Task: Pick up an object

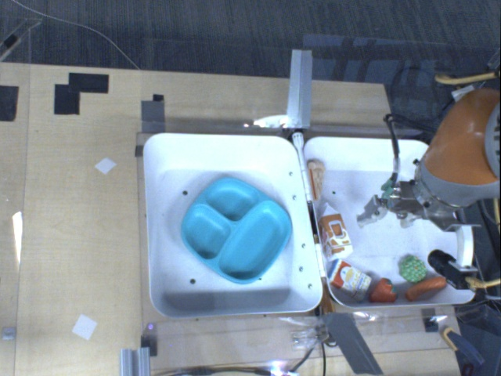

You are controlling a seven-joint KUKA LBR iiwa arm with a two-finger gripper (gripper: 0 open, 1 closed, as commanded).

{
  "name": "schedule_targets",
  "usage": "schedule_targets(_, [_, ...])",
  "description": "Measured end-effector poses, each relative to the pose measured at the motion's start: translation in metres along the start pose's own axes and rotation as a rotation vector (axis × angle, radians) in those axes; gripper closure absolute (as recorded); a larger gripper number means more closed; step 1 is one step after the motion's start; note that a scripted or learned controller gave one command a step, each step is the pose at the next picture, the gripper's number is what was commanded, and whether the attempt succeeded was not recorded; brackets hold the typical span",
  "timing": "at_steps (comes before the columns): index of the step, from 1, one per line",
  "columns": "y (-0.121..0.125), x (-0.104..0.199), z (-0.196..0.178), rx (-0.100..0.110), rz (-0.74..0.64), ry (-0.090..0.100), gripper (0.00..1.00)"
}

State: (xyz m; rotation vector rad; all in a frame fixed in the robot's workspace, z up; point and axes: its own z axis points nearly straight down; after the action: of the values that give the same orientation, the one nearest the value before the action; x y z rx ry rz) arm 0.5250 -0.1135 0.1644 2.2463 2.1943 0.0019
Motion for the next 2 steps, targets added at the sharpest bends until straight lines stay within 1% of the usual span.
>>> schedule_targets(1, [-0.035, -0.04, -0.039, -0.002, 0.116, 0.0, 0.0])
schedule_targets(2, [-0.036, -0.06, -0.036, -0.003, -0.189, -0.001, 0.0])
